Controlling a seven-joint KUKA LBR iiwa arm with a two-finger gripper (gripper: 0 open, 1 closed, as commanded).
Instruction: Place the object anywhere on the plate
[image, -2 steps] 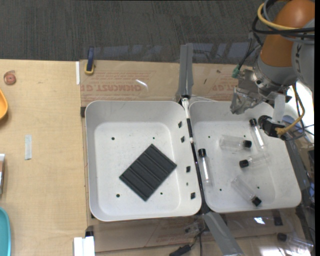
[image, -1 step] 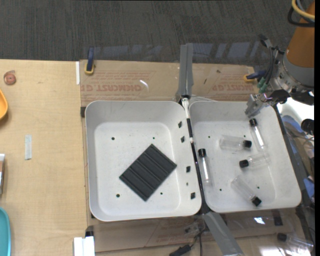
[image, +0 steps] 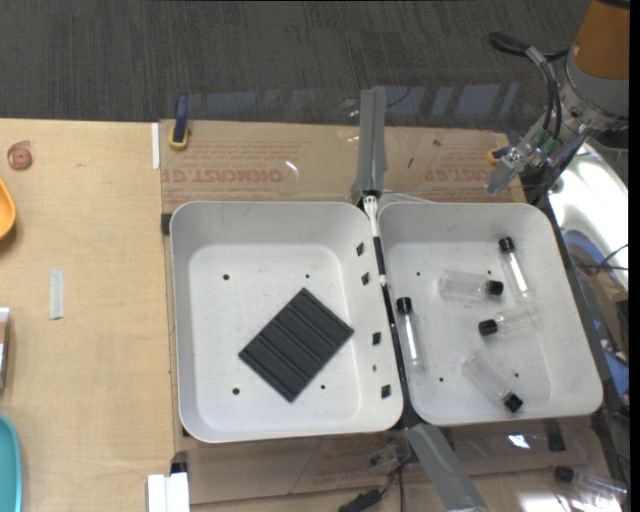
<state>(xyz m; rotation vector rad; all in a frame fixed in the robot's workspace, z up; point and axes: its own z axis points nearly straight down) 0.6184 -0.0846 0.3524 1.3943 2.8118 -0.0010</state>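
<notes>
Camera view: dark ribbed plate (image: 296, 343) in left bin (image: 200, 225). Five clear vials (image: 514, 268) scattered in right bin (image: 440, 215). End effector (image: 515, 165) at 1 o'clock, outside bins; state undeterminable.

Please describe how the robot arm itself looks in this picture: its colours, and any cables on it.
The arm at the top right is grey with an orange band. Thin black cables loop beside it, and small metal parts with a yellow piece sit lower down.

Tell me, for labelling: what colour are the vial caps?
Black, in the camera view: vial caps in the right bin.
</notes>
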